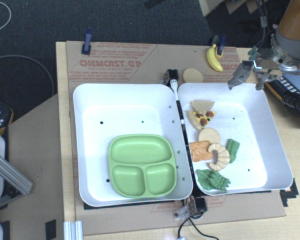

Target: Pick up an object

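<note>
The right bin [255,129] holds a pile of toy food along its left side: a pizza slice [201,113], a round beige cracker [209,135], an orange piece [199,150], a pale ring-shaped slice [218,157], a green pod [233,148] and a green leafy piece [212,180]. My gripper [250,80] hangs over the bin's far right corner, well up and to the right of the food. Its two fingers are spread open and nothing sits between them.
A green divided plate [141,165] lies in the left bin [90,114]. On the cardboard behind the bins rest a yellow banana [215,58] and a beige disc [192,75]. Blue clamps [87,41] hold the board's far edge.
</note>
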`<state>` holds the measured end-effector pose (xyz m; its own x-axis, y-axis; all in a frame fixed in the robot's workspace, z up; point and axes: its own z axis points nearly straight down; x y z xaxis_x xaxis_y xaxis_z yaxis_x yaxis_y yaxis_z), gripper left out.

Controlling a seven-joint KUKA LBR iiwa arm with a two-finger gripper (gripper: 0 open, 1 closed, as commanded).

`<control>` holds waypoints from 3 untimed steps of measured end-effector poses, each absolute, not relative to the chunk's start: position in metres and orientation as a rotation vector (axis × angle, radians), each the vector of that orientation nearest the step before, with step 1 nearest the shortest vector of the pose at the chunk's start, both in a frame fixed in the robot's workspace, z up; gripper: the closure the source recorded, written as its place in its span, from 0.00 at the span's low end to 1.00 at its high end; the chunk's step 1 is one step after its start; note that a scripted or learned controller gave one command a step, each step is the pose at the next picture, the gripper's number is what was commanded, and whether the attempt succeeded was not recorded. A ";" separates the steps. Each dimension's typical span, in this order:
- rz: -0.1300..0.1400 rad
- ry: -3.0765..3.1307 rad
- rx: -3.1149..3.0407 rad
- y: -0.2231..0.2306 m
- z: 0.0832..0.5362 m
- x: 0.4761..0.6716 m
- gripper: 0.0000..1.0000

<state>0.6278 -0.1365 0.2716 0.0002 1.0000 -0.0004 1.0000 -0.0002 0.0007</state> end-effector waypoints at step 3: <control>-0.006 2.225 2.228 -0.040 0.360 0.496 1.00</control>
<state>0.4961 -0.0404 0.3600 0.0013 1.0000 0.0026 1.0000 -0.0013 -0.0082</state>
